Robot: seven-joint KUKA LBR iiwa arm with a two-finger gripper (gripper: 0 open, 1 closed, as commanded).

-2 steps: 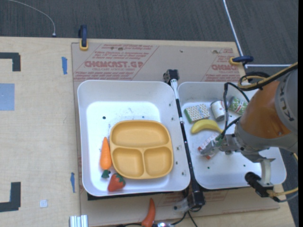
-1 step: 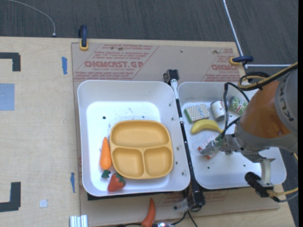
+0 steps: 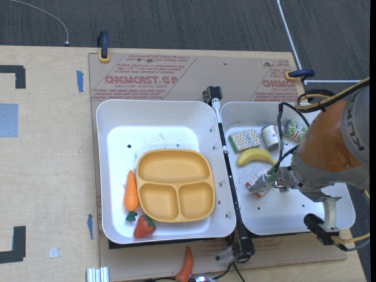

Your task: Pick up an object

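Observation:
My gripper [image 3: 259, 184] reaches low into the right bin [image 3: 282, 216], just below a yellow banana [image 3: 255, 155]. A small grey and red piece shows at its tip; I cannot tell whether that is a loose object or part of the gripper. A green-and-white packet [image 3: 244, 138], a silver can [image 3: 270, 136] and a green wrapped item [image 3: 294, 130] lie at the far side of the same bin. The grey and orange arm [image 3: 329, 145] covers the bin's right part.
The left bin [image 3: 111, 157] holds a yellow divided plate [image 3: 175, 184], a carrot [image 3: 130, 191] and a strawberry [image 3: 144, 227]. A red chili [image 3: 185, 264] lies on the bench in front of the bins. Clamps [image 3: 103, 46] hold the cardboard sheet at the back.

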